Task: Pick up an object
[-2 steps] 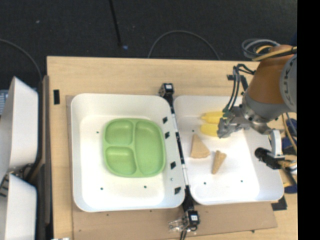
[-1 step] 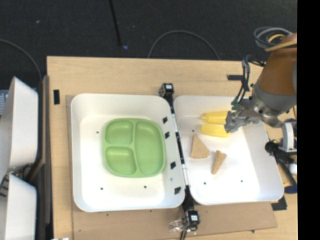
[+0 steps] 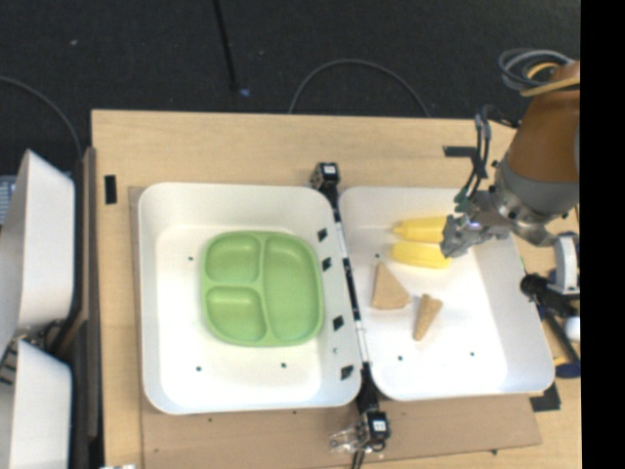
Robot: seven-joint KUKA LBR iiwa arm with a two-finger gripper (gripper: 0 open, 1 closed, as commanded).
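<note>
Wooden bench on dark floor, cables trailing. Two white bins; right bin holds gripper beside yellow pieces. Tool's grip state: cannot tell.

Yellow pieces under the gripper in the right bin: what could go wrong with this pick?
1. The gripper is down at the right ends of two yellow pieces lying close together; it may catch both or nudge one aside.
2. It meets them at their ends, not mid-length, so a grasp could slip off.
3. A pushed piece could slide into the tan wedge just below it or against the right bin wall.
</note>
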